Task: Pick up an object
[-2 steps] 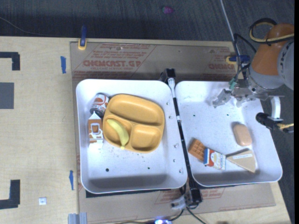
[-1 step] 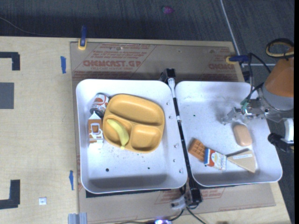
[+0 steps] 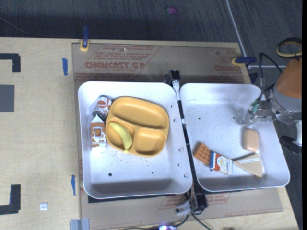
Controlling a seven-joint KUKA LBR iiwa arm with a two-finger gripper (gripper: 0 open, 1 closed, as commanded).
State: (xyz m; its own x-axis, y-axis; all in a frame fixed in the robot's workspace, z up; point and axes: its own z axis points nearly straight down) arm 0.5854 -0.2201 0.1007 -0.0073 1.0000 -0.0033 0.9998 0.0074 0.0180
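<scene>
In the right bin, a tan oval piece lies near the right wall. A pale wedge, a small white and orange packet and a brown waffle piece lie along the front. My gripper hangs over the right side of this bin, just behind the tan oval piece and apart from it. Nothing is visibly held. The left bin holds a yellow divided plate with a banana in it.
A can and a small carton are wedged between the plate and the left bin's left wall. A black clamp sits at the back where the bins meet. Cables run at the far right, behind the arm.
</scene>
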